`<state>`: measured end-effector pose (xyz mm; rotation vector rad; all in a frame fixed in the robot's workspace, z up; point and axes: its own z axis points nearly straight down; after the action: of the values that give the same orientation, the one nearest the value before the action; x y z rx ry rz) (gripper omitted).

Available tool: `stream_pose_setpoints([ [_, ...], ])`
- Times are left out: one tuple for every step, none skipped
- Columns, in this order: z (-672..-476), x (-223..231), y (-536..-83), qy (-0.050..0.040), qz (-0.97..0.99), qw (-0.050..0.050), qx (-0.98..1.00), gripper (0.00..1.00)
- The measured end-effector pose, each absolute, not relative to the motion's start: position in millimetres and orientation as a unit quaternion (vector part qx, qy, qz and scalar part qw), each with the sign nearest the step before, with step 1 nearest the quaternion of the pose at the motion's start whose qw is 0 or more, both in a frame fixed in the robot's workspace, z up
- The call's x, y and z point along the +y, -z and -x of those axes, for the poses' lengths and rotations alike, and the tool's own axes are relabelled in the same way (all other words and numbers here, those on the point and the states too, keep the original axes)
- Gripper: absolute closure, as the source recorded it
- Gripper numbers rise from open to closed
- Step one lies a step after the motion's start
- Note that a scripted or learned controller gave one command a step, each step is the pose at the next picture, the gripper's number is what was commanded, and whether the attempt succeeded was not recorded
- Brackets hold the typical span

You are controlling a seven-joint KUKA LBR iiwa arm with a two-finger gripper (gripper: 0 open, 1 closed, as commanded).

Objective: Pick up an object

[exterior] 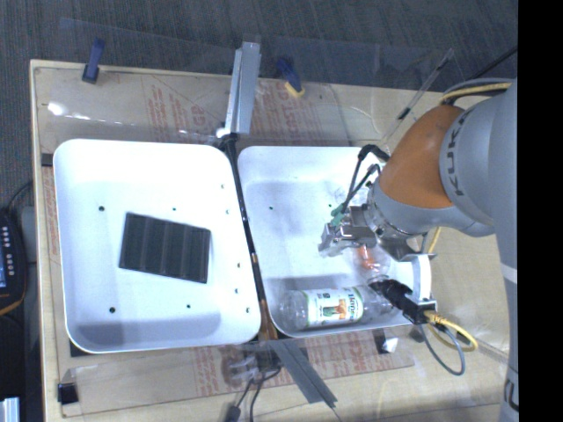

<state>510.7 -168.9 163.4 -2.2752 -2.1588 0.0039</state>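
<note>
Clear plastic bottle (332,308) lying on side along near wall of right bin (280,199). Gripper (339,234) poised just above it, over bin middle. Finger state cannot be told. Descent judged best centred on bottle body, fingers set across its width. Dark slab (165,247) in left bin (81,176) left alone.

The arm (457,165) runs off the right edge. Its bulk hides the right bin's (290,192) far corner, and the gripper (345,236) is a small blur.
</note>
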Motion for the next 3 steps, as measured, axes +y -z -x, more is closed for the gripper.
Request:
stream_pose_setpoints([
  [-510.6,-169,-163,-0.0012,0.726,0.002,-0.688,0.00],
  [-536.8,-198,-180,-0.0001,0.725,0.001,-0.688,0.00],
  [-535.9,-207,-192,-0.0005,0.700,0.000,-0.714,0.00],
])
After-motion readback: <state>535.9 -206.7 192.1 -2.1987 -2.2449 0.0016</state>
